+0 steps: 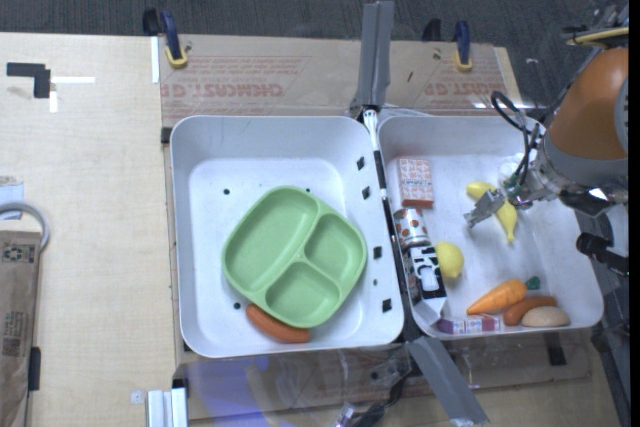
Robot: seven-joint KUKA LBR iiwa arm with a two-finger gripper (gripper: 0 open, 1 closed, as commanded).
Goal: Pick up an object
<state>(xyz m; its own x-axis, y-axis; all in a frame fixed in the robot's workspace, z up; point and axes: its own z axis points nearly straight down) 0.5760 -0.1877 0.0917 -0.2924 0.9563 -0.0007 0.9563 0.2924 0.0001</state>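
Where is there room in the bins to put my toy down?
Bare floor: the left bin's back strip behind the green plate, and the right bin's middle between lemon and banana. Its front corner, by the carrot, is crowded.

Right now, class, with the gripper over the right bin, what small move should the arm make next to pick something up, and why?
Probably a short descent. The gripper hangs in the right bin, its tips beside the banana, which lies apart from the lemon and carrot. Nothing shows between its fingers, so lowering onto the banana seems the nearest chance of a grip.
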